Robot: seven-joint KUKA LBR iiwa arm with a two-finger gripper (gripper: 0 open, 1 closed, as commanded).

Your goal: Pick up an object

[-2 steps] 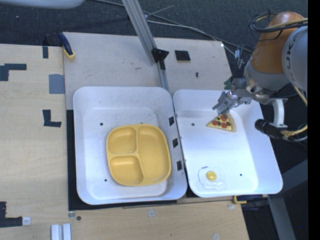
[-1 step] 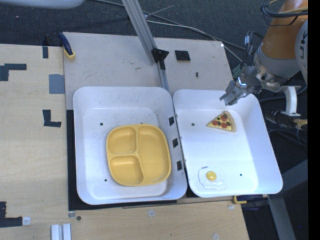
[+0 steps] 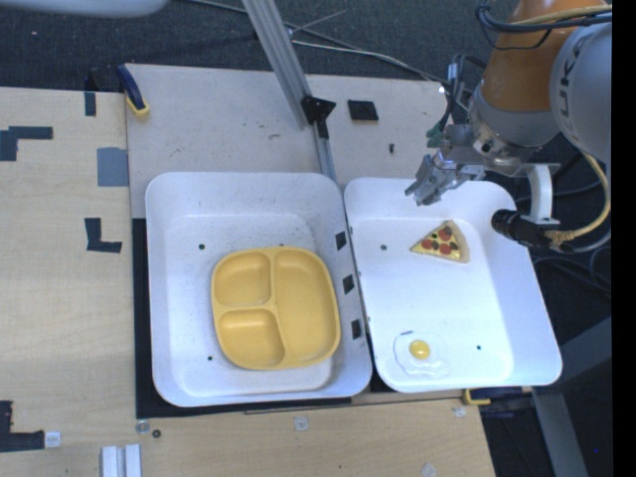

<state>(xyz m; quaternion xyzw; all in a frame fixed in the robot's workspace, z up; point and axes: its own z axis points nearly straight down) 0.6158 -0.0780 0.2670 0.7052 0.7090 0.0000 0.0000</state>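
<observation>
Camera view, upper right: gripper [image 3: 429, 189], fingers spread and holding nothing, hovers just above-left of pizza slice [image 3: 442, 242] in right bin [image 3: 517, 296]

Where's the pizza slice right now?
The pizza slice lies in the right bin, in its upper right part, just below the gripper. The fried egg sits well below it, near the bin's front edge.

glossy plastic bins [image 3: 248, 192] (white), wood bench [image 3: 60, 296]
</observation>
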